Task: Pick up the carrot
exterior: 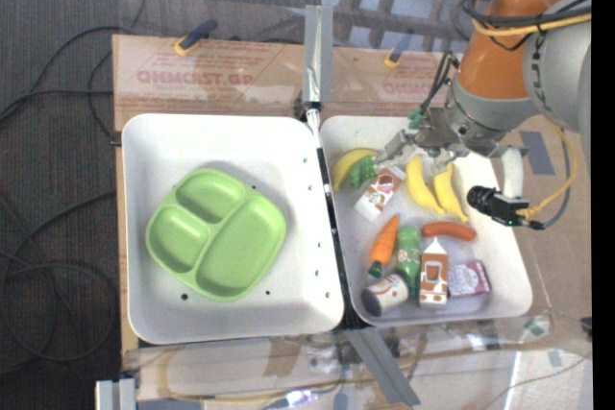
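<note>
Hovering over the far half of the right bin (524, 298), the gripper (428, 149) hangs above the bananas (430, 185) — whether it is apart or together cannot be told. The carrot (384, 240) lies untouched mid-bin, between a carton (379, 191) and a green bottle (408, 254). By this evidence the pick has not begun — approach, grasp and lift remain.

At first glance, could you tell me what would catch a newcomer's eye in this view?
Probably the bright green divided plate lying alone in the left bin. Next, the crowded right bin, where the carrot lies near the middle among bananas, small cartons and other toy food. Above it, the arm's orange band stands out, with the gripper over the bin's far end.
</note>
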You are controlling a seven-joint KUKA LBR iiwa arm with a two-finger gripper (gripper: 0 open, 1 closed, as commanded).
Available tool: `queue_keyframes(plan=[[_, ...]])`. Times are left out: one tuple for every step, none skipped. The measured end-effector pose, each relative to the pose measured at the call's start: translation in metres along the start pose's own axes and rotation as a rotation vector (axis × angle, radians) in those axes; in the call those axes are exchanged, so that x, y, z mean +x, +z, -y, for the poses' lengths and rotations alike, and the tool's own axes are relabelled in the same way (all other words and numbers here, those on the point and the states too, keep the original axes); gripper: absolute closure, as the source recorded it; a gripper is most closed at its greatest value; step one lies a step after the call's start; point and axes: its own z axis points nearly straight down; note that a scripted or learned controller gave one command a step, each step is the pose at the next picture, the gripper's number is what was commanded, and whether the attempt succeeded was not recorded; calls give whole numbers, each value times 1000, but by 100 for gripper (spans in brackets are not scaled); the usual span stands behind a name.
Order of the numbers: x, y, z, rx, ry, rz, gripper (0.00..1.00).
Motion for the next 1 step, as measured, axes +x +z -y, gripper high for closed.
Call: queue_keyframes(plan=[[-10, 93, 59, 2, 101, 0, 0]])
